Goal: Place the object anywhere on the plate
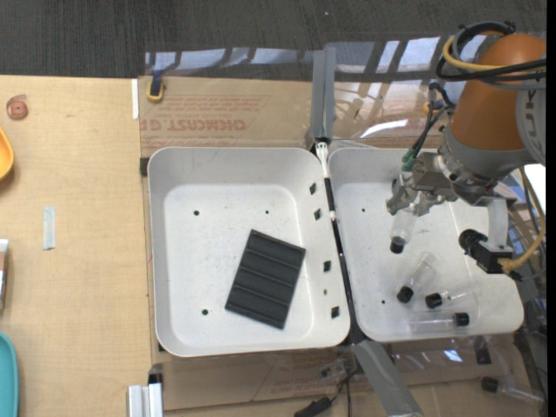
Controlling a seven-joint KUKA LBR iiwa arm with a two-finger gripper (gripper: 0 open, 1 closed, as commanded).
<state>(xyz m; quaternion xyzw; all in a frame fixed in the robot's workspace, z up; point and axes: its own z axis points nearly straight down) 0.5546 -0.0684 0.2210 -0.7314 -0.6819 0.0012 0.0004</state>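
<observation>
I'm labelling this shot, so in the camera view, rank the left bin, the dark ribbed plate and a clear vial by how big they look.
1. left bin
2. dark ribbed plate
3. clear vial, clearly the smallest

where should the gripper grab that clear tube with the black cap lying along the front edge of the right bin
Grip the clear tube around its middle, coming straight down from above. It lies flat, roughly parallel to the right bin's front wall, so fingers closing across its width should fit. The other tubes nearby crowd its capped end.
</observation>
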